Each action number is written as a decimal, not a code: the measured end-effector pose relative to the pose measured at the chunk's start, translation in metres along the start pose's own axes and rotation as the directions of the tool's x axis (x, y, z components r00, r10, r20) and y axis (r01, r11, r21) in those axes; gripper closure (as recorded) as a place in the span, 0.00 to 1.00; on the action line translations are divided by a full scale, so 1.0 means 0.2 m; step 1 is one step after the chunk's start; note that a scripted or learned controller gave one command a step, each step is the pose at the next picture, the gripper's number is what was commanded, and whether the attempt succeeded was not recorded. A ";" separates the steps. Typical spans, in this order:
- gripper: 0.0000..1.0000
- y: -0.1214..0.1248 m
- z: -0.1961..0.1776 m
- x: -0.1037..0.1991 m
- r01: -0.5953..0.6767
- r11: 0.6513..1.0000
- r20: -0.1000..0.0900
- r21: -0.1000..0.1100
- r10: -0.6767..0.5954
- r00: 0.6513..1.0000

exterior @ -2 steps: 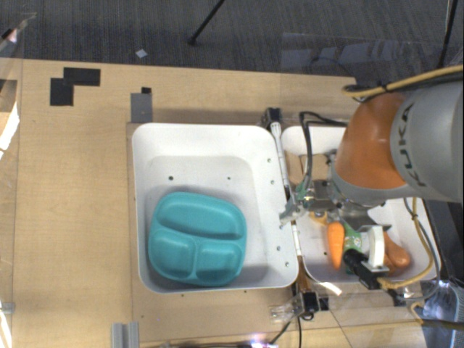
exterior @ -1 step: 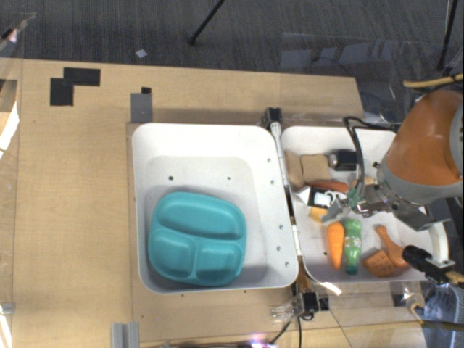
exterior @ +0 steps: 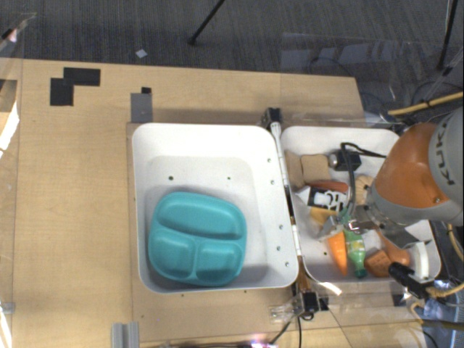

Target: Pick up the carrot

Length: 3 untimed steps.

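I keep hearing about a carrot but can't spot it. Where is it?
The carrot lies in the right-hand bin, near its front edge, right beside a green object and just under the robot's wrist.

Perhaps "KUKA" on arm [exterior: 444,153]

Orange carrot [exterior: 338,252] in right bin

One fixed camera looks steeply down on both bins [exterior: 210,133] from above.
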<state>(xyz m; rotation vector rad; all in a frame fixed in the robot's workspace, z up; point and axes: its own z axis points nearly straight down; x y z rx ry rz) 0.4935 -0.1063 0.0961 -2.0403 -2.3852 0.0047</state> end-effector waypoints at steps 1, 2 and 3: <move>1.00 0.03 -0.07 0.01 0.005 1.000 0.002 -0.013 -0.005 1.000; 1.00 0.04 -0.45 0.41 -0.079 0.997 -0.003 -0.013 0.079 0.997; 1.00 0.23 -0.44 0.86 -0.029 1.000 -0.005 -0.007 0.029 1.000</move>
